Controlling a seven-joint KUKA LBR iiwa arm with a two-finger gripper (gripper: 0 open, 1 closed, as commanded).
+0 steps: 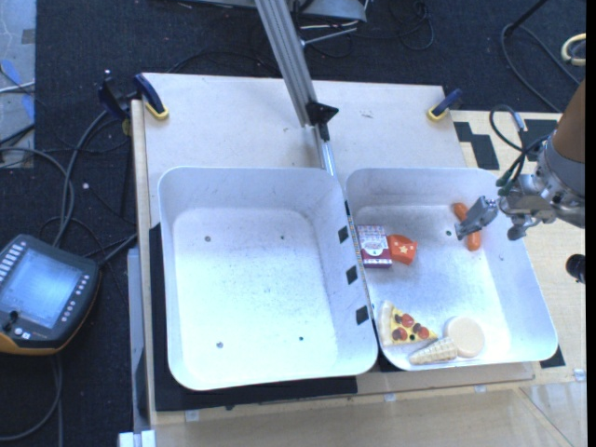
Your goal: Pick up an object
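In the camera view, the arm is seen reaching in from the right, and the gripper (484,214) is poised over the far right part of the right bin (517,277). Whether the gripper is open or closed cannot be told. An orange carrot-like piece (468,228) is found touching or just under the gripper tip, and it is judged the nearest thing to be picked. Its long axis is laid roughly from the bin's far wall toward its near wall, slightly slanted. No object is seen held.

Relative to the carrot, a red-and-white carton (373,246) with a red piece (402,249) beside it is placed well to the left, near the divide between the bins. A pizza slice (404,325) and a cone (453,340) are placed nearer the bin's front rim. The left bin (251,277) is set beside the right one on the desk (242,119).
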